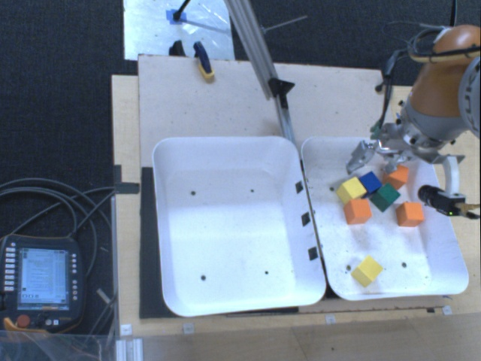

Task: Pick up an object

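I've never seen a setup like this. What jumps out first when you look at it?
The bright blocks clustered in the right bin: a yellow block, a blue block, a green block and an orange block huddle together, with another yellow block lying apart nearer the front. Just above them hangs the gripper of the grey-and-orange arm, reaching in from the right.

A pale wooden bench top (225,96) sits on dark, speckled carpet floor (60,74). Beyond the bench's far edge lies a shiny silver sheet (154,21). A slanted grey metal pole (252,40) crosses the bench's far half. Off its left edge, near the front corner, a black handheld control pendant with a lit screen (41,280) rests among looping black cables (68,201).
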You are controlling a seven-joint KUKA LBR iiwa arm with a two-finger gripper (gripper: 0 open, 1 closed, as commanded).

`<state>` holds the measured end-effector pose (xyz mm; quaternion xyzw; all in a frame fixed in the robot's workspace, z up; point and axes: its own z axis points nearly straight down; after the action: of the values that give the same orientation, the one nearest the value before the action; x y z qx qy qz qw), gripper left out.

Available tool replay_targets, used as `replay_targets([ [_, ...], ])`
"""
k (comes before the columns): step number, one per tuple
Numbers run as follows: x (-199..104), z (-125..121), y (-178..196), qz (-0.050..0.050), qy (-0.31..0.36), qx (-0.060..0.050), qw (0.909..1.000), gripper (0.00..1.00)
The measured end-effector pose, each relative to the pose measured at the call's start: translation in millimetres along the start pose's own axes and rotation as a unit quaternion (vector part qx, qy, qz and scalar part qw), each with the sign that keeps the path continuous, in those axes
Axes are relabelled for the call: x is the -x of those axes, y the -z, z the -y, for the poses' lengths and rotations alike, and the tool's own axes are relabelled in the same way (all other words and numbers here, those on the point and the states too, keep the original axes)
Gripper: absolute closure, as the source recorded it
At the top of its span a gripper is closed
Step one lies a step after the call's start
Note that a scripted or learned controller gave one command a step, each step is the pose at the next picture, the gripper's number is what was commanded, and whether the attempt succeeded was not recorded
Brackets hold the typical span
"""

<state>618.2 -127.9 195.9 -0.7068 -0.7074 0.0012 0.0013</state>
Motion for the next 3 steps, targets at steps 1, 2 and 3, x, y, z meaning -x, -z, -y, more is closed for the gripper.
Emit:
replay_targets([
  [1, 1.7, 1.5, -47.1, 0.000, 0.001, 0.000, 1.0000, 0.00],
  [2, 2.4, -0.5, -33.0, 0.001, 0.001, 0.004, 1.0000, 1.00],
  [3, 4.4, -3.9, 32.4, 0.001, 0.002, 0.006, 1.0000, 1.00],
])
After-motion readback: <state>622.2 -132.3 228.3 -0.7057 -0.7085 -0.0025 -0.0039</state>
